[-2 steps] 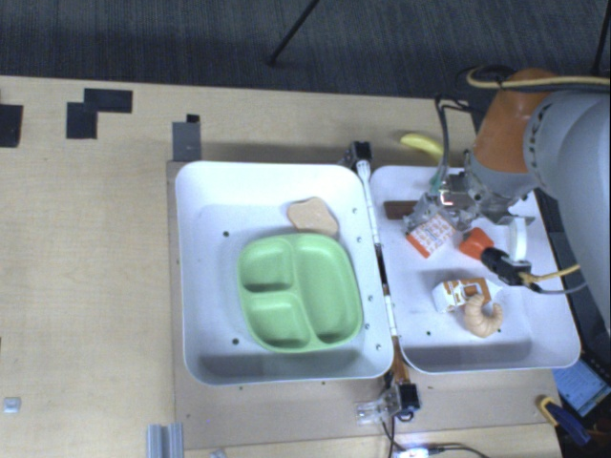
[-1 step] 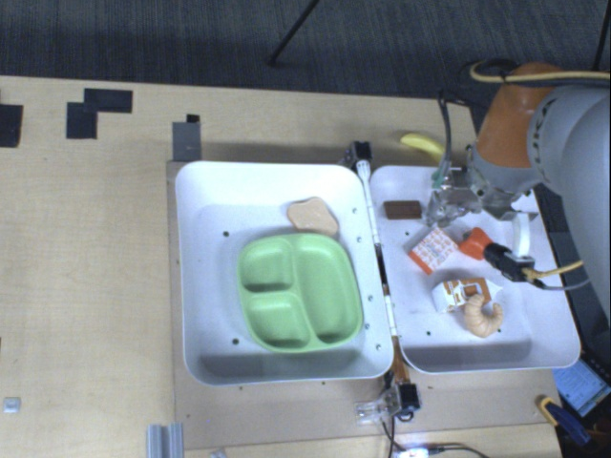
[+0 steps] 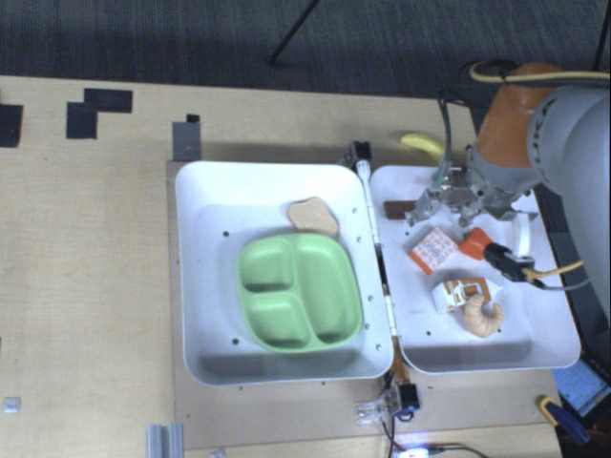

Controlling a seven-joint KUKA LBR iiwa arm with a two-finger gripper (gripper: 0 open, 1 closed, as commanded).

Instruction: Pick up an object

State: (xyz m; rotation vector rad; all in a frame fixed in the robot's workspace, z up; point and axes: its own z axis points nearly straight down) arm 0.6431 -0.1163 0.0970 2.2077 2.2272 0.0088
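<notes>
My gripper hangs over the back part of the right bin. Its fingers stand open with nothing between them. Just in front of it lies an orange and white packet. A dark brown bar lies to the gripper's left. To its right, a small orange-red thing rests close by. Nearer the front are a white and brown box and a tan croissant-shaped piece.
The left bin holds a green divided plate and a tan bread-like piece behind it. A yellow banana shape lies by the right bin's back rim. The arm's grey and orange body covers the back right corner.
</notes>
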